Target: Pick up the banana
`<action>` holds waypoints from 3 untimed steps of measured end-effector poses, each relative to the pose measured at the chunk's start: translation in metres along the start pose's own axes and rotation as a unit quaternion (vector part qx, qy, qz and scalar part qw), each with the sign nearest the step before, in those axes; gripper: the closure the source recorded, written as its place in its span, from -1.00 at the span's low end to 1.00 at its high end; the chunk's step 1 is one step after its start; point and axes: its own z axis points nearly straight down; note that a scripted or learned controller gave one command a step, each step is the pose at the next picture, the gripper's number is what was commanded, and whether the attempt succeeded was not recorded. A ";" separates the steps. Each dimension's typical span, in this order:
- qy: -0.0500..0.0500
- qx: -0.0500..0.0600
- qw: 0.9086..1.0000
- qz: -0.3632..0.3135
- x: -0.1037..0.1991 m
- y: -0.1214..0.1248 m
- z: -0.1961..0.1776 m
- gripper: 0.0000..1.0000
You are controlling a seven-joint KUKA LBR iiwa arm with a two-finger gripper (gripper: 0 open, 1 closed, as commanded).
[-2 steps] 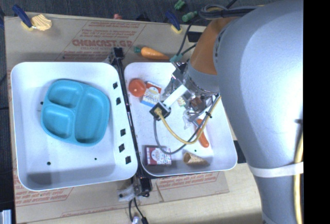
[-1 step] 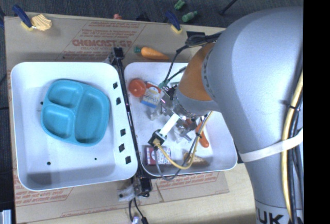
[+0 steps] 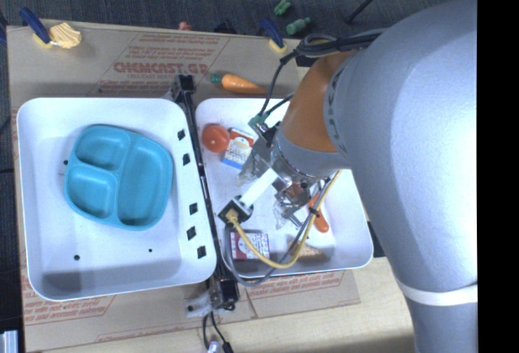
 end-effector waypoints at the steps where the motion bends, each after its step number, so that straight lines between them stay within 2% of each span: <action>1: -0.001 0.000 0.985 -0.171 -0.009 -0.038 0.001 -1.00; 2: -0.002 0.001 0.906 -0.423 0.007 -0.064 0.001 -1.00; 3: -0.001 -0.003 0.891 -0.454 -0.011 0.006 -0.172 -1.00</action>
